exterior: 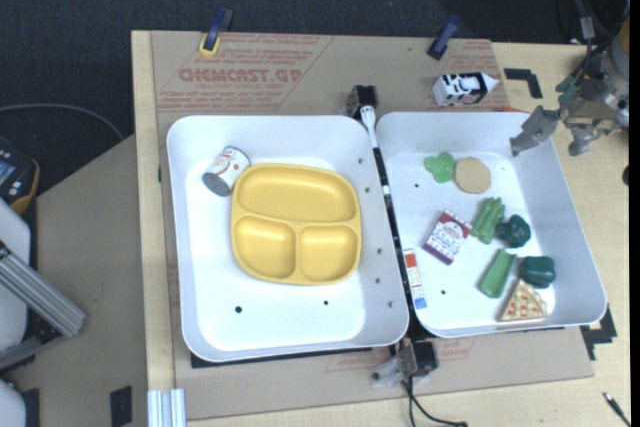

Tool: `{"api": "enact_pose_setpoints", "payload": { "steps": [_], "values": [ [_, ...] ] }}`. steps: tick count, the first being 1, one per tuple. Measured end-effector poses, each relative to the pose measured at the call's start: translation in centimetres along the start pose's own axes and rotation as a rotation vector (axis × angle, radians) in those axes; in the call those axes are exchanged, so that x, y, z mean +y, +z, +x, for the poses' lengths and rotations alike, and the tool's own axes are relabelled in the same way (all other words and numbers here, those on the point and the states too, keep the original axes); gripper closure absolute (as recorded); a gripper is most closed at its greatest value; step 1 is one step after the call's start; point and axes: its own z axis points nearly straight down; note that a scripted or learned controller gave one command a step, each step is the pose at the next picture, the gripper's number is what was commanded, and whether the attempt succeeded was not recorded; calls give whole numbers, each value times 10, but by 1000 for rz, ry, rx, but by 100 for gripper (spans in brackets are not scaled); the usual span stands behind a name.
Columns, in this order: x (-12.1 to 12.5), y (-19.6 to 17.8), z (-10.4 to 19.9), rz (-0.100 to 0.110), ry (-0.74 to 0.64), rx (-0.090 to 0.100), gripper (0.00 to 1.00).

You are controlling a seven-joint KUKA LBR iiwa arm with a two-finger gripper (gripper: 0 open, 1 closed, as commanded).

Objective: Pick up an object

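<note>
Seen from above at a slant: 2 shallow white bins side by side on a bench.

In the left bin, a yellow divided plate with 3 compartments, lying flat near the middle. Just beside the plate's far left corner, a small cup tipped on its side, close to the bin's far left corner.

In the right bin, 8 small things. Near the far edge, a green leafy piece touching a round tan cookie. Toward the middle, a small red packet. To its right, a light green stalk beside a dark green pepper. Nearer the front edge, a green pod, a 2nd dark green pepper, and a pizza slice in the front right corner. Along the left wall, a thin white strip with red and blue marks.

On the bench beyond the right bin's far edge, a small black and white toy.

Gripper at the right bin's far right corner, above the rim, fingers spread apart with nothing between them, well apart from every thing in the bin.
</note>
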Motion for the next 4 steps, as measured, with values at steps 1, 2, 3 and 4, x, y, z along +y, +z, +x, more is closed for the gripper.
{"api": "enact_pose_setpoints", "payload": {
  "steps": [1, 2, 3, 4],
  "values": [
    [2, -7, 0, -12, -3, -3, 0],
    [2, 57, 3, -4, -3, 0, 0],
    [8, 102, 7, -5, -5, 0, 0],
    [18, 157, 9, -5, -5, 0, 0]
  ]
}}
